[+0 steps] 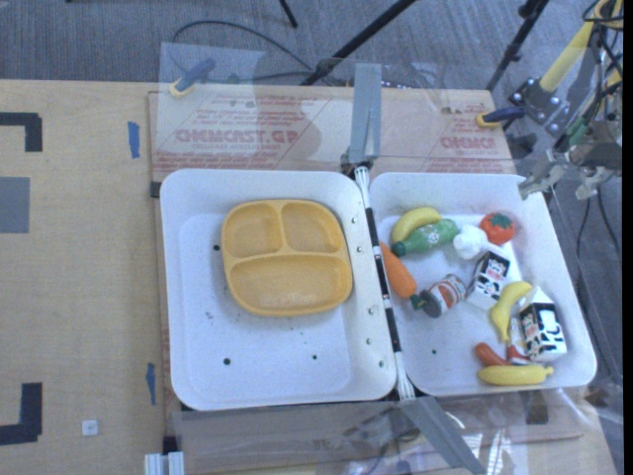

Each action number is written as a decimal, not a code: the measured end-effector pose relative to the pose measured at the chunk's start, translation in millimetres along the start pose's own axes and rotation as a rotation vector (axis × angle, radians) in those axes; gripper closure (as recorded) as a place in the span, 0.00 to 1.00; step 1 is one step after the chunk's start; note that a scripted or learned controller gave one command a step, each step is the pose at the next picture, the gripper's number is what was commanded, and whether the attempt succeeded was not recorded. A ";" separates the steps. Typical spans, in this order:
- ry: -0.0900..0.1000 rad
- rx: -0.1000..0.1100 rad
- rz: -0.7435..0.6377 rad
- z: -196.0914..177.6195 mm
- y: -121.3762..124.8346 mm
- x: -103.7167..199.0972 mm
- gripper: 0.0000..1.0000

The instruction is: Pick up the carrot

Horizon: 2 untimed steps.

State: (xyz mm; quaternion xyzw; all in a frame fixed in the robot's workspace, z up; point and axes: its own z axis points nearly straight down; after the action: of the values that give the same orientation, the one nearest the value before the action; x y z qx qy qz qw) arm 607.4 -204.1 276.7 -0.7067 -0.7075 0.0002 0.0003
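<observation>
The carrot (400, 272) is a short orange cone lying along the left wall of the right bin (574, 295), with its thick end toward the far side. It lies apart from the small can (441, 296) to its right. My gripper (550, 171) hangs beyond the far right corner of the right bin, well away from the carrot and over none of the objects.
The right bin also holds a banana (415, 221), a green vegetable (432, 237), a white bulb (469, 243), a tomato (499, 227), two cow-patterned cartons (491, 277) (542, 332) and two more bananas (509, 306) (514, 374). A yellow divided plate (287, 257) sits in the left bin (188, 354).
</observation>
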 end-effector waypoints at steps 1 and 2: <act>0.002 -0.005 0.245 179.9 -44.9 11.5 0.00; 0.002 -0.021 0.516 184.5 -121.8 59.6 0.00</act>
State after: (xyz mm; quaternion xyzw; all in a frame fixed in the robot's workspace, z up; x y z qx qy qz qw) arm 485.4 -144.6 92.3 -0.8637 -0.5039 -0.0078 -0.0061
